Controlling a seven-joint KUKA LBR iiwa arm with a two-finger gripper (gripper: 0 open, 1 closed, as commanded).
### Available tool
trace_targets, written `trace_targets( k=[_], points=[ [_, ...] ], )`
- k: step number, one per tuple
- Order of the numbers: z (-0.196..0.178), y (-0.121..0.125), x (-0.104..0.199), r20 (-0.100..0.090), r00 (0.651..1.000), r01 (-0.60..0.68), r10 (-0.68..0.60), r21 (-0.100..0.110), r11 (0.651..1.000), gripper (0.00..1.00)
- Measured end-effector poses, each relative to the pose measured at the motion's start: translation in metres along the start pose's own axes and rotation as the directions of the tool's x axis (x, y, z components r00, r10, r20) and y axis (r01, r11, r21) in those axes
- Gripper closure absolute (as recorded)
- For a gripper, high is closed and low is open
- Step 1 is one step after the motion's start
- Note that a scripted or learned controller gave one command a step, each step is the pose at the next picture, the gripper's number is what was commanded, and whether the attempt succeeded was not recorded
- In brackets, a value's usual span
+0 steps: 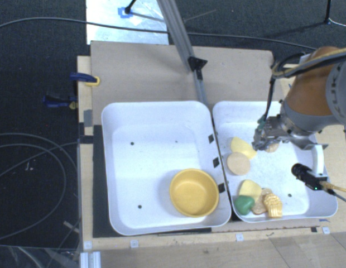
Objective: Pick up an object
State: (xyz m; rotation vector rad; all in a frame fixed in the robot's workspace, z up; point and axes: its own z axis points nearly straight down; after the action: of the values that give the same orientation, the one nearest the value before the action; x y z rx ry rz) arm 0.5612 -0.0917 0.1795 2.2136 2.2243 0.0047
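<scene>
The worktop (234, 71), a tan board, carries two shallow white bins side by side, and beyond its edges lies dark carpet with black cables looping across the floor. The left bin (139, 133) is the bigger-looking of the two from this slant and holds a yellow bowl (193, 192) sitting upright near its front right corner. The right bin (323, 202) holds the smaller things and has the arm (321, 94) over it, grey with an orange band above the wrist, reaching in from the right edge of the camera view. A grey pole (176, 27) runs at a slant from the top of the view down to the gap between the bins. The pincer (267, 141) is low over the middle of the right bin, just to the right of a pale yellow wedge (242, 147) (whether the tips touch it, or whether they stand apart or together, cannot be told from this angle). Just below the wedge lies a round beige disc (238, 163), touching or nearly so. Nearer the front wall sits a cluster: a yellow block (249, 188), a green piece (244, 204) against its lower side, and an orange knobbly item (272, 203) beside them to the right.
</scene>
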Motion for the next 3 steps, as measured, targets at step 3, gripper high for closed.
trace_targets(
  k=[3],
  points=[
    [-0.097,0.027,0.051,-0.002,1.0,0.006,-0.006,0.003,1.0,1.0]
  ],
)
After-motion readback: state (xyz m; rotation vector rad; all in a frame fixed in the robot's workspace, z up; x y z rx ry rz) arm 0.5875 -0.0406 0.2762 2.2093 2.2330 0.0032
